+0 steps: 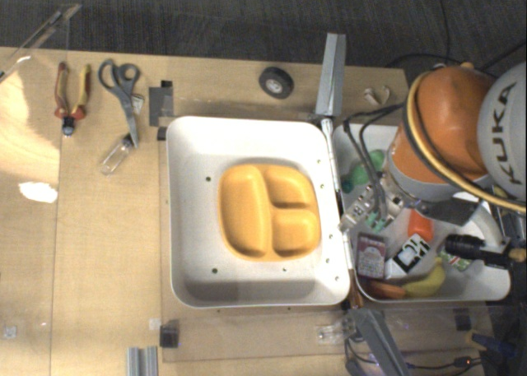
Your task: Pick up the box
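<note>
A small dark red box (370, 255) lies flat near the front left corner of the right bin (492, 288). Beside it on the right sits a small black-and-white carton (412, 252). My gripper (370, 208) hangs low over the left half of that bin, just behind the red box, and the grey and orange wrist covers most of it. Nothing is visibly held in it.
A yellow banana (426, 282), a reddish item (387, 288) and an orange object (420, 225) crowd the right bin's front, with a green item (360, 175) at the back. The left bin (193, 226) holds a yellow divided tray (268, 208). Scissors (125, 95), pliers (69, 95) and a tape roll (276, 81) lie on the bench.
</note>
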